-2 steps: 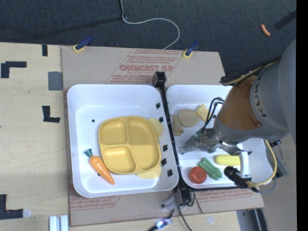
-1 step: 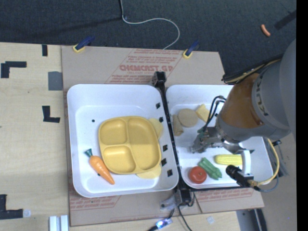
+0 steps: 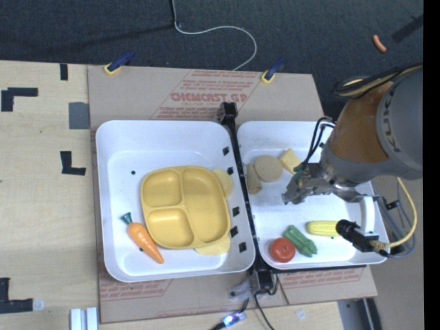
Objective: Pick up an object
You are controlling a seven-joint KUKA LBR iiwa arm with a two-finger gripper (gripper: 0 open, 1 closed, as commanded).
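Claw (image 3: 297, 191), centre right of frame, hangs over the right bin (image 3: 275, 135); finger state cannot be told, nothing visibly held. Step: approach; next, a descent onto one object.

Lower frame: one tomato (image 3: 282, 250), one green pepper (image 3: 300, 240), one corn cob (image 3: 322, 228), one carrot (image 3: 144, 242).

Centre: one yellow tray (image 3: 184, 206).

Farther: one tan round piece (image 3: 268, 168), one yellow wedge (image 3: 290, 160).

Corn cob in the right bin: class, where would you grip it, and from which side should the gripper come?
Grip the corn at its middle, fingers across its narrow width, coming from above. It lies flat and lengthwise left-right, with the green vegetable close at its left end, so the middle looks freest.
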